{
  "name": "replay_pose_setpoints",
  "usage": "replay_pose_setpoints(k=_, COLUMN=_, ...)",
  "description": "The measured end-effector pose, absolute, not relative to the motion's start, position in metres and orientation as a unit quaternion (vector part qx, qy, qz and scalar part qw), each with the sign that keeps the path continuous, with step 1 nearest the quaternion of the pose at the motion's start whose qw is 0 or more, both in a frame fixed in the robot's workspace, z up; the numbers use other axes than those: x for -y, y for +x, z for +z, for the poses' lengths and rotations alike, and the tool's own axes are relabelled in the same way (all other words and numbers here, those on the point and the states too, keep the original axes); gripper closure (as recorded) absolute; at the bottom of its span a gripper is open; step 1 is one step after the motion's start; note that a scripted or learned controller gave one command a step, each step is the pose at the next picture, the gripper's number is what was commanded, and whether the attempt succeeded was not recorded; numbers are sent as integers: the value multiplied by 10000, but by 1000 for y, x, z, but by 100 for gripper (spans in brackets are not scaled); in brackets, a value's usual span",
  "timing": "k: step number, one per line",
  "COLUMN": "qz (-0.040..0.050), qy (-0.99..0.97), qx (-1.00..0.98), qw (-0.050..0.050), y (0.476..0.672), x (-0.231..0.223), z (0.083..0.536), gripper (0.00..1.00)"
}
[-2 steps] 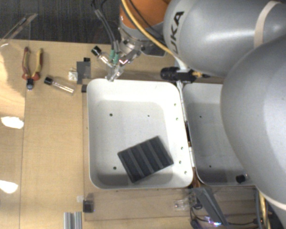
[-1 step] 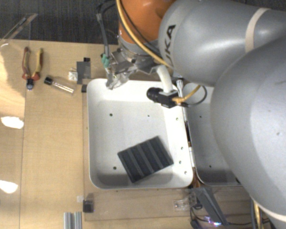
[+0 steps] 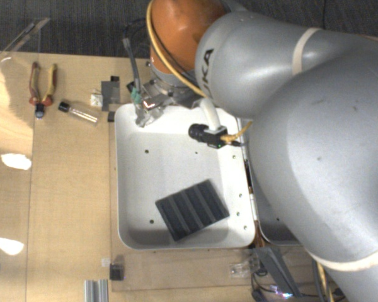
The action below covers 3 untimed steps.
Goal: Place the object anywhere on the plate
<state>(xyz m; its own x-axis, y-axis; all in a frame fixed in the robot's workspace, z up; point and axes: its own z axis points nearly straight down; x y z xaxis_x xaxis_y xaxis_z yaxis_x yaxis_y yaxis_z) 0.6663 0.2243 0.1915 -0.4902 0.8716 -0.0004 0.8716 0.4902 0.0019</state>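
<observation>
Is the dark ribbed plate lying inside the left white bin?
Yes, the dark ribbed plate lies flat on the floor of the left white bin, near its front edge.

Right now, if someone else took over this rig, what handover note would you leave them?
Tool: at the far left corner of the left bin, just above the floor; I cannot tell from this view whether it is open or shut, and nothing shows in its grip.
Job's things: a dark ribbed plate lies flat near the bin's near edge, nothing on it. I cannot make out the object to be placed.
Done: nothing visible on the plate yet.
Left: find and grasp the object, carry it to the plate, release.
</observation>
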Motion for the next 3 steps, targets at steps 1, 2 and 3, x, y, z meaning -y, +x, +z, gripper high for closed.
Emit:
replay_pose_setpoints(k=1, qz=23, qy=4744, qx=-8803, qw=25, y=669, x=-221, z=264, gripper=100)
replay_pose_setpoints(k=2, qz=18, qy=4504, qx=-8928, qw=23, y=669, x=-227, z=300, gripper=100)
replay_pose_setpoints(k=3, qz=14, qy=5583, qx=-8296, qw=7, y=632, x=-221, z=210, gripper=100)
